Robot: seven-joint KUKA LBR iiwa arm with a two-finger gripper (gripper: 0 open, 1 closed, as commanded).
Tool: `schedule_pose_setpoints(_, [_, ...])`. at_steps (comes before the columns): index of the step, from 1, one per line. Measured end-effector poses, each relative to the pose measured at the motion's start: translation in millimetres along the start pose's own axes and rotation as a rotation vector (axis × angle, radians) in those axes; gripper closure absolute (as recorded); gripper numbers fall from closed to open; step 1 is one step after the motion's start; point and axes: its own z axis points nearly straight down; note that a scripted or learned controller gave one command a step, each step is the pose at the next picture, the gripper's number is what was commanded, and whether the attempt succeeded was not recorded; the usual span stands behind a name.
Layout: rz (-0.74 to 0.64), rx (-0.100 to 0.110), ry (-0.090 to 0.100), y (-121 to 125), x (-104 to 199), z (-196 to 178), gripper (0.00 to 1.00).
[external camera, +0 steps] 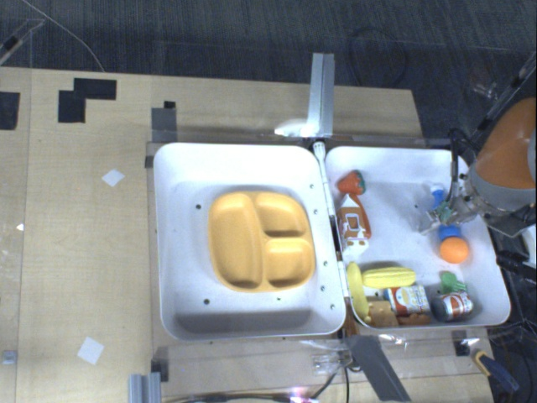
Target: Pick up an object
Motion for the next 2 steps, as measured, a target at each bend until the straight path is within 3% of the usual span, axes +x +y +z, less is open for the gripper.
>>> schedule_pose_setpoints(1, [0.127, -0.002, 0.001, 41.9, -15.9, -71.9, 1.0])
schedule_pose_setpoints(2, [0.394, 0.002, 0.003, 54.0, -19.7, 2.3, 1.0])
